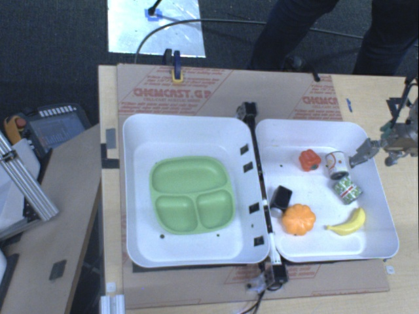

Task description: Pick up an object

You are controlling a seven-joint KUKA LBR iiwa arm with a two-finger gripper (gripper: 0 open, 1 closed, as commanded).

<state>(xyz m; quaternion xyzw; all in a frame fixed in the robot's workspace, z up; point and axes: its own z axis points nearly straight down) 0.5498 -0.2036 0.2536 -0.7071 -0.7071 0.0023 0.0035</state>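
Note:
The right bin (pixel 380 175) holds several objects. A red pepper-like toy (pixel 309 159) lies near its middle, with a small white can (pixel 336 164) just to its right. Below that lies a green-labelled can (pixel 346 189). A yellow banana (pixel 347 222) rests near the front right, an orange pumpkin-shaped toy (pixel 298 219) near the front left, and a small black block (pixel 281 196) beside the bin's left wall. My gripper (pixel 361 154) reaches in from the right, over the bin's right rim, just right of the white can. Nothing shows in its grasp.
The left bin (pixel 137 175) holds a green divided plate (pixel 192 194). A black clip strip (pixel 258 188) runs along the seam between the bins. A yellow-handled clamp (pixel 177 67) sits at the bench's back edge, and a control pendant (pixel 55 128) lies far left.

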